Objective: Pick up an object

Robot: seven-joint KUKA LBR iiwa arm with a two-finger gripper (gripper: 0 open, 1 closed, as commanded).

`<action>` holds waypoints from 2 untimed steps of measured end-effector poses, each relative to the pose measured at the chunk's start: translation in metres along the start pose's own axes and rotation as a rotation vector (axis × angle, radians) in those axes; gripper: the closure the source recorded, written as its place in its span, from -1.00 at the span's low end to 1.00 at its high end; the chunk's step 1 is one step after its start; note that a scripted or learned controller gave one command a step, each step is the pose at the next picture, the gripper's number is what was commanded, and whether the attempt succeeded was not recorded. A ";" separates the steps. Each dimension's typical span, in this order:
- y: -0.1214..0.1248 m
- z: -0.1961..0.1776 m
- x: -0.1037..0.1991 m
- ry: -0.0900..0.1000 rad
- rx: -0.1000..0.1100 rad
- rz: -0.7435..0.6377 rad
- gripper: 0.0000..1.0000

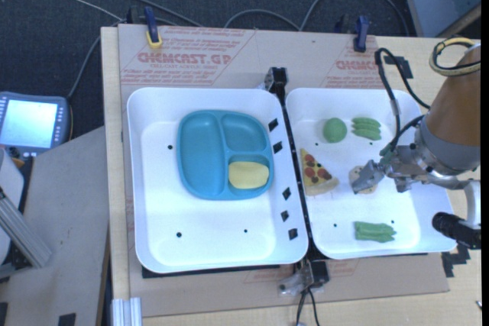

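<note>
In the left bin [153,233] I see a blue plate [210,156] carrying a yellow piece [249,175]. In the right bin [336,237] lie a pizza slice [315,172], a green ball [334,130] and two bean pods. My arm [458,118] reaches in low from the right; the hand [367,178] sits over a tan lump, grip unclear.

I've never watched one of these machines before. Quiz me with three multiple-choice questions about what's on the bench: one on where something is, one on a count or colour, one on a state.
1. Where does the yellow piece lie?
A. on the blue tray
B. in the right bin
C. on the cardboard

2. How many green items lie in the right bin?
A. one
B. three
C. five

3. How is the pizza slice?
A. lifted in the air
B. lying flat in the bin
C. on the blue tray

Answers: 1 A, it sits in a tray compartment. 2 B, one ball and two pod-like pieces. 3 B, it rests on the bin floor.
</note>
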State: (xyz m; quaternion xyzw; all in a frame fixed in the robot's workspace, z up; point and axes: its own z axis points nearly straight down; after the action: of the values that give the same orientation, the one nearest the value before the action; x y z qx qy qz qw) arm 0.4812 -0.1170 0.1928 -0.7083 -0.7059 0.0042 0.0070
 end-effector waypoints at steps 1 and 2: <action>0.003 -0.006 0.000 -0.002 -0.014 -0.003 -1.00; -0.001 0.039 -0.005 -0.001 -0.009 -0.002 -1.00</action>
State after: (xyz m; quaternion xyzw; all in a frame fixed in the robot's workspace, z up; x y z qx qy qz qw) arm 0.4792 -0.1217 0.1540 -0.7076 -0.7066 0.0014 0.0035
